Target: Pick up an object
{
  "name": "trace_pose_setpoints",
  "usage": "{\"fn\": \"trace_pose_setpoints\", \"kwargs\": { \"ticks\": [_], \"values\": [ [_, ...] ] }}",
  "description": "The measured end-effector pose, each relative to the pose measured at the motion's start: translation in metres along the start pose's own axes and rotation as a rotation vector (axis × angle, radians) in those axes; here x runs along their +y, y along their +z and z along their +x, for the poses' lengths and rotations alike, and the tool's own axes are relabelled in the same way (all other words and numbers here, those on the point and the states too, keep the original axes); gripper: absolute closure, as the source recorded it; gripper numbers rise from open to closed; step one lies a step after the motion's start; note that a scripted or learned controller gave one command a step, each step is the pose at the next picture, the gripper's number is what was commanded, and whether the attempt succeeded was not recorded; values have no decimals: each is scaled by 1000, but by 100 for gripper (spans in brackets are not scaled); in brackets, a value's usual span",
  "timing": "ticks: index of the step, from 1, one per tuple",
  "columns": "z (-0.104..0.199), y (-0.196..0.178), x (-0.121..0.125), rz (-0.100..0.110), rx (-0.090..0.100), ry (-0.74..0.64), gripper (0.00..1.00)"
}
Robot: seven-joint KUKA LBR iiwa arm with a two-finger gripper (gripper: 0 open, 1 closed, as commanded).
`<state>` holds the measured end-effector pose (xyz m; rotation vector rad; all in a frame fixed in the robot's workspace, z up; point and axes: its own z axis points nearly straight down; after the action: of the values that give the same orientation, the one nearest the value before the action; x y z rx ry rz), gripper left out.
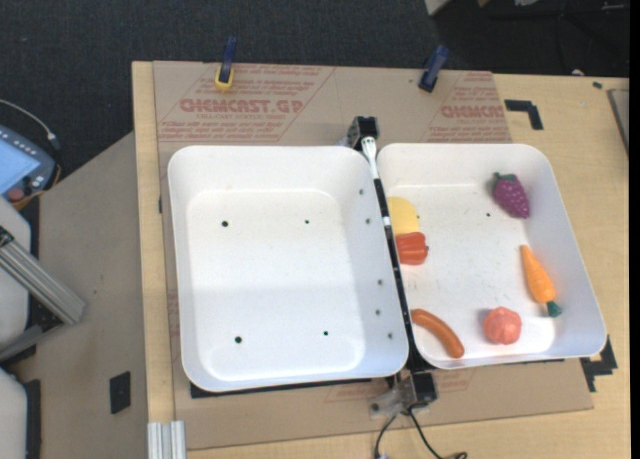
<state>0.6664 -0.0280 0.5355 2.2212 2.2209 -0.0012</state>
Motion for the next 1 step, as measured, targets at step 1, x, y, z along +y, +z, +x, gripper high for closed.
{"fn": "trace_pose_setpoints", "kwargs": {
  "ticks": [1],
  "values": [
    [7,0,0,0,0,0,100]
  ]
}}
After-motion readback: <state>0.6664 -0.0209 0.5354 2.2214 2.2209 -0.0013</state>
